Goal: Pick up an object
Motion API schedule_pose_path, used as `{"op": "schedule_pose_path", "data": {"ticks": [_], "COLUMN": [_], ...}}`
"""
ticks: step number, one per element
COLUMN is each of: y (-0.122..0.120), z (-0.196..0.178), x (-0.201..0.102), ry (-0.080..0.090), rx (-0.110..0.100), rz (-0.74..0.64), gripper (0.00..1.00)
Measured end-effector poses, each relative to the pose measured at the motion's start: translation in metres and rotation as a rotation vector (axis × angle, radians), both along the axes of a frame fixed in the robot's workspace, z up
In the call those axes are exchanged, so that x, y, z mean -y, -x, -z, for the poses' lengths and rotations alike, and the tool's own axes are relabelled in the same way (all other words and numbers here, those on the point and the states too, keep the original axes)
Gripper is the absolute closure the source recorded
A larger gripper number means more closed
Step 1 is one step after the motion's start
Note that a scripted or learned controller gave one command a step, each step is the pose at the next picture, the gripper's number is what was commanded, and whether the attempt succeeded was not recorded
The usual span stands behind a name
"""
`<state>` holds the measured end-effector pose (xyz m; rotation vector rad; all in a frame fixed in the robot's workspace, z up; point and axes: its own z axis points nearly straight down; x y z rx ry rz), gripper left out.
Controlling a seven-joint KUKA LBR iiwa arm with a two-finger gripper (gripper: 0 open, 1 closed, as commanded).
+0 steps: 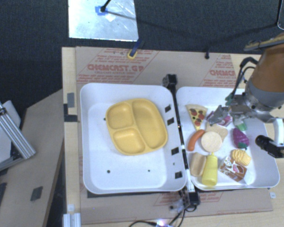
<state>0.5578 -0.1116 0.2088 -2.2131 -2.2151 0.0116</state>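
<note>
The right bin (262, 176) holds several toy foods: a pizza slice (197, 115), an orange sausage (195, 140), a round tan bun (211, 141), a yellow squeeze bottle (209, 170), a purple eggplant (240, 138), a yellow waffle piece (240, 157) and a brown patterned piece (232, 169). My gripper (218, 116) hangs low over the bin's upper middle. It is just right of the pizza slice and above the bun, over a pale pinkish piece (223, 122). Nothing shows between its tips.
The left bin (97, 169) holds a yellow divided plate (135, 126). A black divider with clips (176, 126) runs between the bins. A black and white arm part (273, 143) overhangs the right bin's right rim. A small green piece (240, 125) lies under the wrist.
</note>
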Motion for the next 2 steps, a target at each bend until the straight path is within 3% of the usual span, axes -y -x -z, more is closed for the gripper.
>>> {"op": "schedule_pose_path", "data": {"ticks": [1,2], "y": [-0.003,-0.006], "z": [-0.007,0.055], "x": [0.0,-0.004], "ry": [0.002,0.001], "rx": [0.014,0.009], "rz": [-0.003,0.0], "gripper": [0.0,0.0]}}
